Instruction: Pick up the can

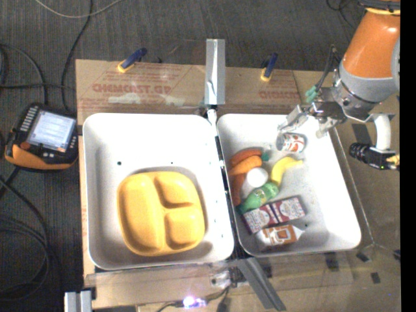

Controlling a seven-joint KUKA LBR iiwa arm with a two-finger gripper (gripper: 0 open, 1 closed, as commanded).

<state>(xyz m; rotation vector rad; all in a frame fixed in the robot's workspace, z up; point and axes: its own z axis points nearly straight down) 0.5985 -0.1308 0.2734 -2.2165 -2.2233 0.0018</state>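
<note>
The can, small, silver and red, lies tilted in the far part of the right bin, just above the banana. My gripper hangs over that far part of the bin, open, its fingers spread apart. The can sits right below the left finger, toward the camera, not between the two. The grey and orange arm reaches in from the upper right.
The right bin also holds a carrot, a banana, a white and green bottle and two small cartons. A yellow divided tray fills the left bin. A pendant lies at the far left.
</note>
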